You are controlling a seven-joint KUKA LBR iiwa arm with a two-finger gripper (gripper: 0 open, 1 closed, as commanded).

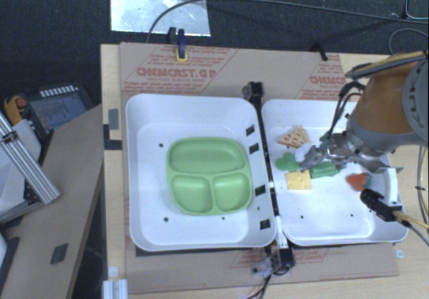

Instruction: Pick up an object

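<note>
The right bin (335, 224) holds several small toy foods. A tan waffle-patterned slice (293, 137) lies toward its far left. A green piece (287, 161) and a second green piece (324, 171) lie near the middle, with a yellow block (299, 181) just in front of them. A red piece (357, 182) sits further right. My gripper (312, 157) is low over the bin, between the two green pieces and just above the yellow block. Its tip partly hides the green pieces.
The left bin (144, 130) holds a green divided plate (206, 175). A black divider with clips (263, 157) runs between the bins. The grey and orange arm (385, 106) covers the right bin's far right corner. A black part of the wrist (379, 204) hangs over the bin's right side.
</note>
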